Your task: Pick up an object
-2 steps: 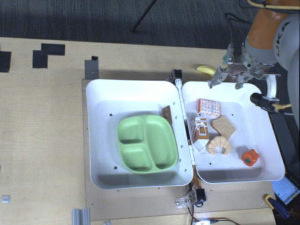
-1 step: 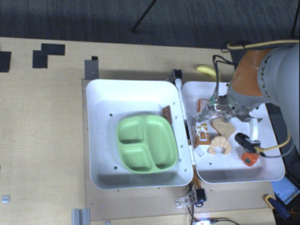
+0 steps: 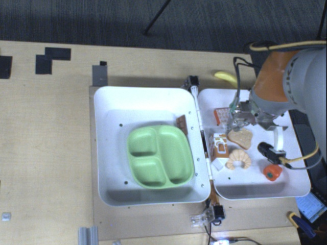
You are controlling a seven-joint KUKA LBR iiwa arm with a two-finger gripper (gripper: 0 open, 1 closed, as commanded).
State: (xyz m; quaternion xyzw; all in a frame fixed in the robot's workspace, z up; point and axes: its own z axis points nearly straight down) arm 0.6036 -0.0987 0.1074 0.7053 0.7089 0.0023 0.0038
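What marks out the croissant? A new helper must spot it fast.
Look in the right bin, near its front half. The croissant lies just below the toast slice, beside a small carton. It alone is a curved, ridged, golden-brown crescent.

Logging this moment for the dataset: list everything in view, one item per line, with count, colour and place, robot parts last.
bins: 2, white, side by side on the bench
tray: 1, green, three compartments, in the left bin
toast: 1, tan, middle of the right bin, just below the gripper
croissant: 1, light brown, right bin, below the toast
carton: 1, white and orange, right bin, left of the croissant
packet: 1, red and white, right bin, upper left
tomato: 1, orange-red, right bin, lower right
banana: 1, yellow, on the bench above the right bin
arm: 1, grey with orange band, over the right bin
gripper: 1, dark, above the toast
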